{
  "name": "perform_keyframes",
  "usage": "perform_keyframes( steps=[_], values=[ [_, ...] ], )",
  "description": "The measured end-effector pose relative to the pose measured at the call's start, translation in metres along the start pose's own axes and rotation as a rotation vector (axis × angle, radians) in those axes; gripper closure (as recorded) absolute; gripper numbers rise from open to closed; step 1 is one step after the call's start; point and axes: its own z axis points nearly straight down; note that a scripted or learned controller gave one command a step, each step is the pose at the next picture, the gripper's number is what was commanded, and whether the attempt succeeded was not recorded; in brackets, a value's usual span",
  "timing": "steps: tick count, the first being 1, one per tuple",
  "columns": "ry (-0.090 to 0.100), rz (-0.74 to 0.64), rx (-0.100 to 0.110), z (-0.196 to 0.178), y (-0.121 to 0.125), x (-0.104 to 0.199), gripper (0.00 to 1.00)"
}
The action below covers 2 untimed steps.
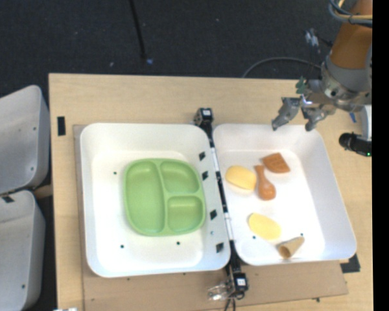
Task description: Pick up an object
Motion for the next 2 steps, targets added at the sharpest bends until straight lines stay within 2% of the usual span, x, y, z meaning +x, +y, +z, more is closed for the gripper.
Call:
perform_keyframes(
  steps=[1, 2],
  values=[
    [-0.003, -0.003, -0.013, -0.008, 0.002, 0.000, 0.00],
    [-0.002, -0.006, -0.008, 0.047, 0.011, 0.005, 0.00]
  ],
)
